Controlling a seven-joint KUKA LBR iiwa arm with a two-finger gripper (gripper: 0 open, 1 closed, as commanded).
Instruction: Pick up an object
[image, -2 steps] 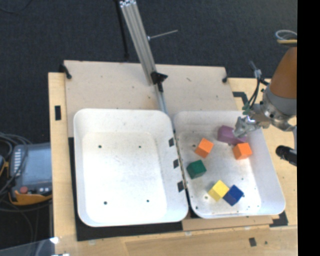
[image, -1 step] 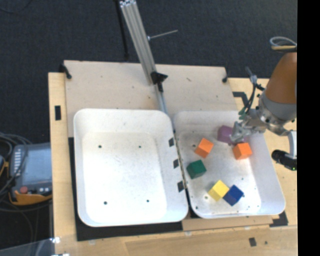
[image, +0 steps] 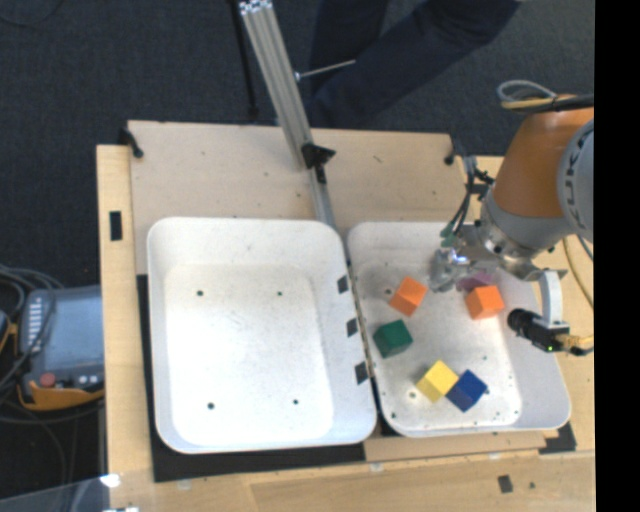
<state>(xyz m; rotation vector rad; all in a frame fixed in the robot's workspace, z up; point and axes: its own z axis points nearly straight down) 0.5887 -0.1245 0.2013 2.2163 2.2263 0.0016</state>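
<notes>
Arm reaching into the right bin (image: 540, 405) with its claw (image: 452, 262) low among five blocks.

Nearest the camera, well below the claw, a yellow block (image: 436, 381) and a blue block (image: 467, 390) lie touching each other near the bin's front wall. Farther in, below and left of the claw, sits a green block (image: 393, 337). Just beside the claw on its lower left is an orange block (image: 408, 295), tilted; a second orange block (image: 484, 301) lies just to its lower right, partly under the wrist. Whether the claw is spread or closed cannot be told, and no block shows in its grip. The left bin (image: 250, 330) lies well to its left. Beyond, a slanted metal post (image: 285, 95) rises from the bench (image: 230, 150).
</notes>
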